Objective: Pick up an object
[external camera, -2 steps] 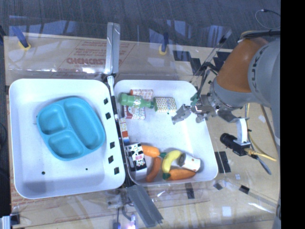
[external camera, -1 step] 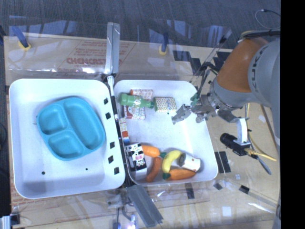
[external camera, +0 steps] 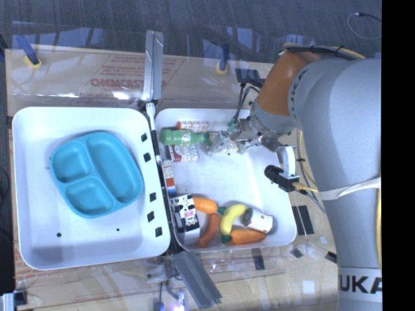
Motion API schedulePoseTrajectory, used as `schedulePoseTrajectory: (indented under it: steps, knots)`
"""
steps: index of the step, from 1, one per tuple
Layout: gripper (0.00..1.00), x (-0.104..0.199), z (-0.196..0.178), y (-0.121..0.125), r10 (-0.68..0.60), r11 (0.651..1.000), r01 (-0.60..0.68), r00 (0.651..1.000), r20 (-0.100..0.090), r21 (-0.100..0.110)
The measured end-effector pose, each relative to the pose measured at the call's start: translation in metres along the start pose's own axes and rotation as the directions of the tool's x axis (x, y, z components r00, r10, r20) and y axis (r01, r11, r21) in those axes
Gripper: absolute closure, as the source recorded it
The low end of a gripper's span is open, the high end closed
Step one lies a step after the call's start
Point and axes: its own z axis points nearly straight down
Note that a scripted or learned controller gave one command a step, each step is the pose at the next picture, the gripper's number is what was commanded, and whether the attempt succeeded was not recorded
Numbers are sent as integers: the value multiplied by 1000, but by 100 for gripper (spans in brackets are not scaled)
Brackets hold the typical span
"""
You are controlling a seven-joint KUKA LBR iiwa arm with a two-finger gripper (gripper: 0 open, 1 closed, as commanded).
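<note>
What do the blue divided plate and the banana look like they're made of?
Blue divided plate: probably moulded plastic, with an even colour, soft sheen and rounded compartments. Banana: likely a plastic toy, uniformly yellow and smooth, though the view is too coarse to be sure.

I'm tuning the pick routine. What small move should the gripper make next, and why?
Probably a short descent onto the green bottle: the gripper sits at the right bin's far end beside it, while the banana and carrots lie at the near end.

The bench (external camera: 78, 83) bears a left bin (external camera: 26, 173) and right bin (external camera: 217, 173) side by side.
</note>
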Motion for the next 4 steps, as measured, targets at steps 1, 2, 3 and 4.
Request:
schedulePoseTrajectory:
  steps: [1, 2, 3, 4]
  knots:
    - [100, 1, -7, -1, -6, 1000, 6, 1000, -2, 7]
    - [0, 2, -8, 0, -6, 1000, 6, 1000, -2, 6]
    - [0, 66, -2, 20, 12, 1000, -12, 1000, 2, 6]
    - [100, 66, -11, 19, 7, 1000, -7, 1000, 2, 14]
